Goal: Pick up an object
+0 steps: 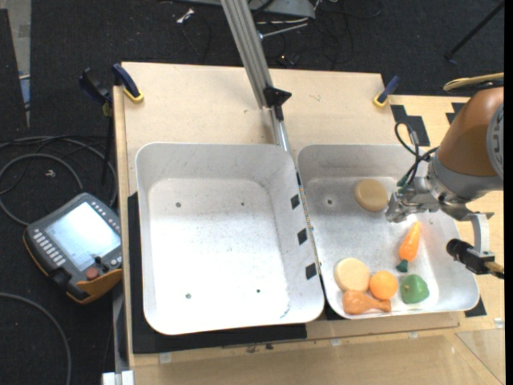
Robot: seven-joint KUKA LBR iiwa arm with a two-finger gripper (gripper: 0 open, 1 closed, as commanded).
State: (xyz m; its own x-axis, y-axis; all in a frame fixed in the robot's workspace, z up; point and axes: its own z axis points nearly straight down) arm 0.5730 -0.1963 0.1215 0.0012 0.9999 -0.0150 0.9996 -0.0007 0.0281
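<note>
The right bin [337, 167] holds several toy foods. A tan round bun [372, 194] lies near its middle. An orange carrot [409, 242] lies at the right side. Along the front sit a pale yellow disc [352, 274], an orange ball [384, 284], an orange drumstick-shaped piece [362, 301] and a green pepper [414, 289]. My gripper [398, 209] hangs low over the right bin, just right of the bun and above the carrot's tip. Nothing shows between its fingers.
The left bin [160, 167] stands beside the right one, sharing a raised middle wall. A metal pole [248, 42] slants over the back of the bench. A teach pendant [76, 247] lies on the floor at the left. Yellow clamps [130, 87] grip the bench's back corners.
</note>
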